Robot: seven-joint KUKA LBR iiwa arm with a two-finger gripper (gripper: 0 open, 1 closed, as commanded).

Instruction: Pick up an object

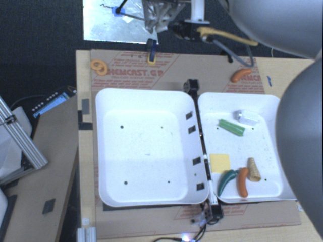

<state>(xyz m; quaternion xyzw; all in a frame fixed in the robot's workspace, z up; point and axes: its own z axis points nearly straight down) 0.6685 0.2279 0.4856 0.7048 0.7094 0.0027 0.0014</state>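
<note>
Two bins: right bin (pixel 267 105) has green stick (pixel 231 127), yellow square (pixel 219 162), sausage (pixel 243 181) near front edge. Pincer (pixel 154 21) above surface's far edge, grip state unclear.

Both white bins (pixel 144 102) look like smooth moulded plastic with a soft sheen. Beneath them lies matt brown printed cardboard (pixel 212 64). The arm (pixel 272 14) has a smooth, satin grey shell. The green pepper (pixel 226 179) and orange sausage (pixel 243 181) appear glossy plastic; the yellow square (pixel 219 162) looks matt.

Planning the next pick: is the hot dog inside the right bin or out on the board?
Inside. The hot dog lies flat on the right bin's floor.
</note>
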